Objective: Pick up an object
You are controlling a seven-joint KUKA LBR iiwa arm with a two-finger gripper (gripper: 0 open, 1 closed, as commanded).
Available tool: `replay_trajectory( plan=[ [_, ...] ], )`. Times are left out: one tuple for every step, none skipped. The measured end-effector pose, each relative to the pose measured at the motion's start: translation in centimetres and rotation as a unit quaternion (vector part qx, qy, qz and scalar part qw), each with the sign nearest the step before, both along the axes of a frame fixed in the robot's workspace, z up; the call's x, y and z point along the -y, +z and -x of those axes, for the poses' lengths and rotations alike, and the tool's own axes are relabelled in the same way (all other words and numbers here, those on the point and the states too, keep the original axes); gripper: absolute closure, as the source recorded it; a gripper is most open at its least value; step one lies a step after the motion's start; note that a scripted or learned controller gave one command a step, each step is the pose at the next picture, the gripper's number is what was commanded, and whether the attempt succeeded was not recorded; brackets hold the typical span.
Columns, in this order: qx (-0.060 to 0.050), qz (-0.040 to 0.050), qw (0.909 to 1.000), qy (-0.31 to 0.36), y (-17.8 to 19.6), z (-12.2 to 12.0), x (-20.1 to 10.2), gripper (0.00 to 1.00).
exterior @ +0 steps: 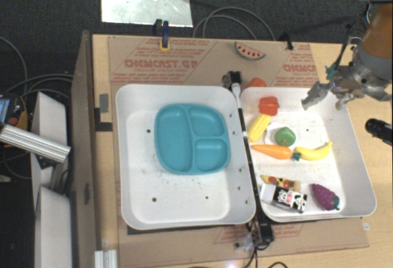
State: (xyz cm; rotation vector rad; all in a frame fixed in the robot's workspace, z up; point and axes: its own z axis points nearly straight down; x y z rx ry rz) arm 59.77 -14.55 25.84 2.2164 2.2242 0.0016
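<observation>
Claw (pixel 327 94) spread wide, holding nothing (over right bin (pixel 353 156) rim); pepper (pixel 268 105), corn (pixel 258 127) nearby.

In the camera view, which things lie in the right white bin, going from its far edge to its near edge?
Red toy pepper → yellow toy corn cob → green round toy → orange toy carrot → small black-and-white carton.

You see two white bins (pixel 141 211), one blue plate (pixel 191 139), and eight toy foods (pixel 273 151) and a watermelon slice (pixel 249 50).
</observation>
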Motion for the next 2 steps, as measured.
replay_trajectory(
  plan=[
    [-0.007, -0.0021, 1.0000, -0.001, -11.9, 3.3, -2.5, 0.00],
    [-0.002, -0.0006, 1.0000, -0.001, -17.7, 2.3, -2.1, 0.00]
  ],
)
